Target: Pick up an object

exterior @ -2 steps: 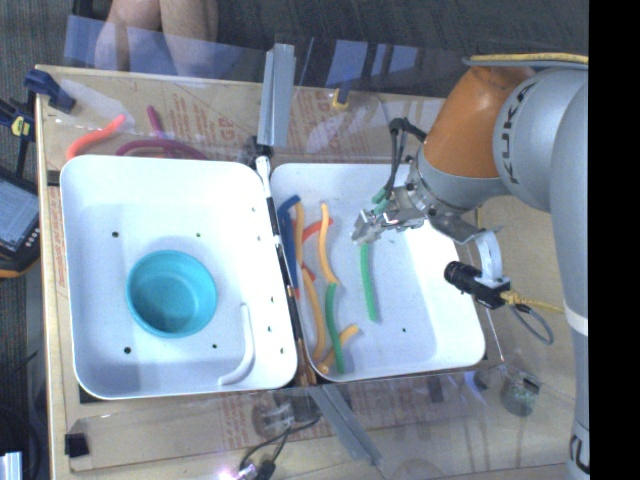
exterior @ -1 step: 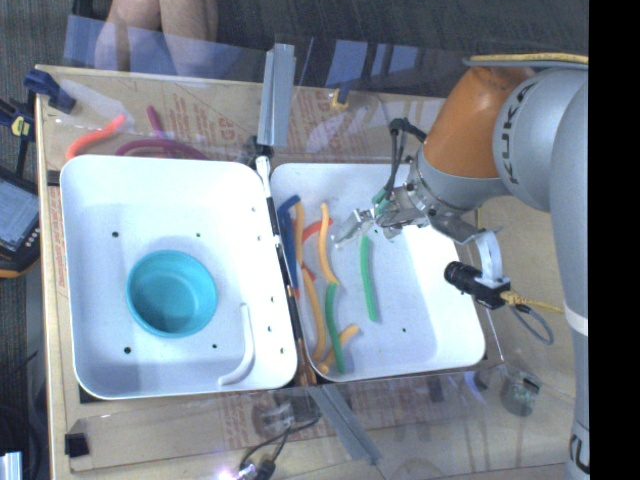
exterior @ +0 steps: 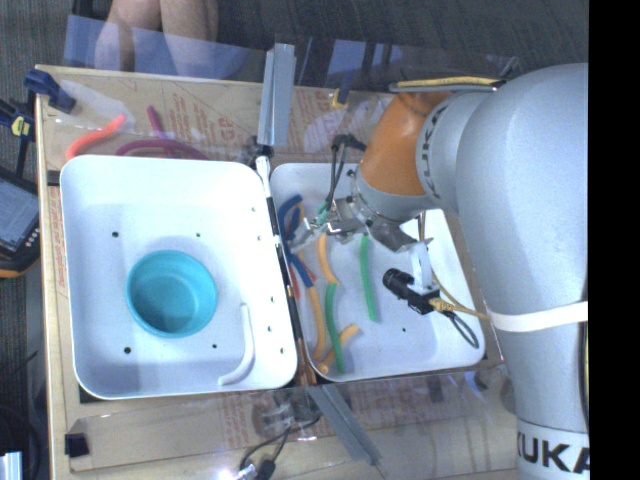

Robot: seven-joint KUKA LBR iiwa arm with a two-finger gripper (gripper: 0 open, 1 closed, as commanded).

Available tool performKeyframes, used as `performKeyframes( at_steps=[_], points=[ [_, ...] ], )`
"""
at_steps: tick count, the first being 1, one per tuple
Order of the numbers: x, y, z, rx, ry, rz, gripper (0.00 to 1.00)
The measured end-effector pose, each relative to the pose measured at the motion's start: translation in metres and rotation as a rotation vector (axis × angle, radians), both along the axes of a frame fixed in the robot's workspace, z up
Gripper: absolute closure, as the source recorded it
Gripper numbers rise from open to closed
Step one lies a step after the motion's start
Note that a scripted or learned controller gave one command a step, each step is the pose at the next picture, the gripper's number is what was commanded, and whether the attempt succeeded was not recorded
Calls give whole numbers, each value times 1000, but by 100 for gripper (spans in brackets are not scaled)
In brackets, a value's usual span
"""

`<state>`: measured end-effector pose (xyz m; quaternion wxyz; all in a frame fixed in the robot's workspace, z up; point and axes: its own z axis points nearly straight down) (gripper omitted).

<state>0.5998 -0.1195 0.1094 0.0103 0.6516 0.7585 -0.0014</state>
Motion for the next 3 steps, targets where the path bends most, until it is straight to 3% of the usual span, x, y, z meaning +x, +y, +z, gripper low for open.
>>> performKeyframes(
  at_steps=[1,2,3],
  points=[
    [0,4,9,5,5,6,100],
    [57,26,101,13,15,260,100],
    [57,26,101,14,15,261,0]
  ],
)
